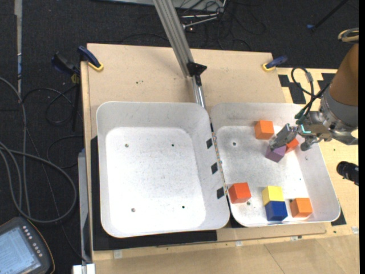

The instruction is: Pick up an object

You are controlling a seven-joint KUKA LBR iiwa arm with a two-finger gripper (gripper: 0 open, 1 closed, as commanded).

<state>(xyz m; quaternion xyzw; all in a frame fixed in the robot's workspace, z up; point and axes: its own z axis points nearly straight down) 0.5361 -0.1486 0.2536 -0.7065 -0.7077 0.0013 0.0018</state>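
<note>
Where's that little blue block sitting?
The blue block sits near the right bin's front edge, touching the yellow block behind it, beside an orange block.

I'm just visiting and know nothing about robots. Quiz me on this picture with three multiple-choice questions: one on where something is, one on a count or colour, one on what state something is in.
1. Which bin holds the blocks?
A. The left bin
B. The right bin
C. Both bins

2. How many plain orange blocks lie apart from the gripper in that bin?
A. One
B. Three
C. Five

3. How do the yellow block and the blue block stand to each other?
A. Touching, side by side
B. In opposite corners
C. In different bins

Answers:
1. B: every block sits in the right bin, where the gripper reaches over a purple block.
2. B: one at the far side, one by the left wall, one in the near right corner.
3. A: the yellow block adjoins the blue block with no gap visible.
</note>
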